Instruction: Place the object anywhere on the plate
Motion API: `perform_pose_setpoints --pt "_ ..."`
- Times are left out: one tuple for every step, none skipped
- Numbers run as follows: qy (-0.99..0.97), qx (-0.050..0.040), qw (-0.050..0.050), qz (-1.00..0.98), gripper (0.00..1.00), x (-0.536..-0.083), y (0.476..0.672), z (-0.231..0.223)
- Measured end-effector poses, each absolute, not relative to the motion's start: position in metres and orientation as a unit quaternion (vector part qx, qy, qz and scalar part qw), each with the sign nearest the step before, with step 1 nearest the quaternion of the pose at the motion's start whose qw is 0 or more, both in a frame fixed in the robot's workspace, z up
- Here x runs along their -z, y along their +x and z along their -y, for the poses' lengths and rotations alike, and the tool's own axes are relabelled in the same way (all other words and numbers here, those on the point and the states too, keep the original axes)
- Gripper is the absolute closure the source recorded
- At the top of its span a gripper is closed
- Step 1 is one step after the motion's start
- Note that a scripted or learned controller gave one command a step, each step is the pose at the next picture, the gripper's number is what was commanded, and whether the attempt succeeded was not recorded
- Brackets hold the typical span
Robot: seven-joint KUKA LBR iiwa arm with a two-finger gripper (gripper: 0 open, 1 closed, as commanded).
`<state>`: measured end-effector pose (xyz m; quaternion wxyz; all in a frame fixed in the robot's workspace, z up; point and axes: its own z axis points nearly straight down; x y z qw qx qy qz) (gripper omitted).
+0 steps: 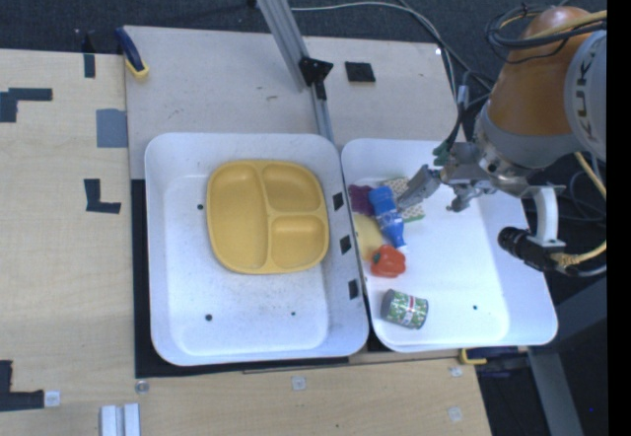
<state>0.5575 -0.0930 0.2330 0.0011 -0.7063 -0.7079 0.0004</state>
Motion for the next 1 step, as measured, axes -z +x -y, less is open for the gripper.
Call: perform_pose_setpoints --pt "-0.707 -0.0023 0.002 0.707 0.0 -0.1701 0.5517 0.0941"
